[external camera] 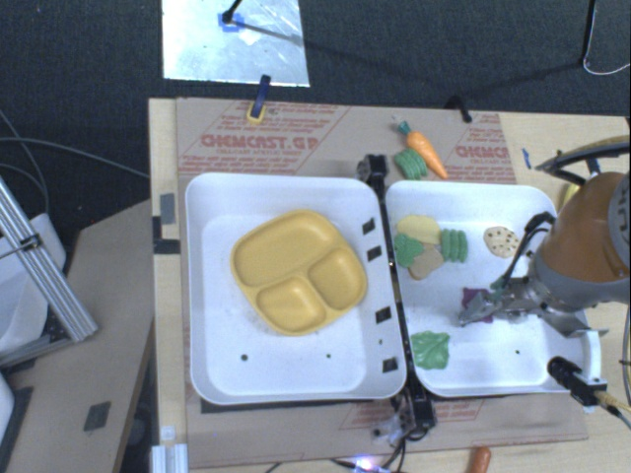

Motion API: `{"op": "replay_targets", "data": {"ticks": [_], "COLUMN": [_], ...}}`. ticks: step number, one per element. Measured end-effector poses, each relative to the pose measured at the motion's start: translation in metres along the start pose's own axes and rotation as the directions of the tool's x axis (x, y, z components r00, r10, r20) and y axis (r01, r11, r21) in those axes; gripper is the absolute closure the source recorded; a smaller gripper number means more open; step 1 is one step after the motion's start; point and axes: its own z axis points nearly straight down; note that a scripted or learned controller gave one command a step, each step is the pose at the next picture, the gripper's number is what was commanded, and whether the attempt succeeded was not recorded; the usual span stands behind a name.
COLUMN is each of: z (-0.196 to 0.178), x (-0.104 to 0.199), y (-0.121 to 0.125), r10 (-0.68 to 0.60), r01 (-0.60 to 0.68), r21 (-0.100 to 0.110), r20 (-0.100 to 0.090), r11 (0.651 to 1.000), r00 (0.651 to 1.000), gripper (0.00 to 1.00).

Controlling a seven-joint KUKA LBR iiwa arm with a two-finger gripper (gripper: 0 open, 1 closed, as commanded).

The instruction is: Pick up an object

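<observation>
- the grey arm with its orange band (592,227) reaches in from the right, over the right shallow white bin (513,377).
- its two-finger metal gripper (477,310) sits low in the middle of that bin, fingers pointing left; whether they are parted or closed on anything cannot be told.
- a small dark purple object (475,295) lies right at the fingertips, touching or just beside them; no grasp is visible.
- also in the right bin: a pale yellow and tan cluster of toy food (419,244) with a green ridged piece (454,244) beside it near the upper left, a round speckled cookie-like piece (501,239) to the upper right, and a flat green leafy piece (430,349) near the lower left.
- the left shallow white bin (212,363) holds a yellow three-compartment plastic tray (298,270).
- brown cardboard (325,136) under the bins carries red printing, "chemcast gp" legible at the upper left, repeated partly at the upper right.
- an orange toy carrot with green top (421,150) lies on the cardboard above the right bin.
</observation>
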Motion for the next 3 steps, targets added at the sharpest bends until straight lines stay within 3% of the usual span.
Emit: {"op": "replay_targets", "data": {"ticks": [1,2,3], "z": [-0.001,-0.013,-0.013], "x": [0.006,0.005,0.006], "y": [0.037,0.037,0.037], "r10": [-0.008,-0.008,-0.008], "r01": [0.008,0.008,0.008], "r21": [-0.008,-0.011,-0.01], "r20": [0.001,0.0,0.0], "r11": [1.0,1.0,1.0], "r00": [1.0,1.0,1.0], "gripper": [0.0,1.0,0.0]}}
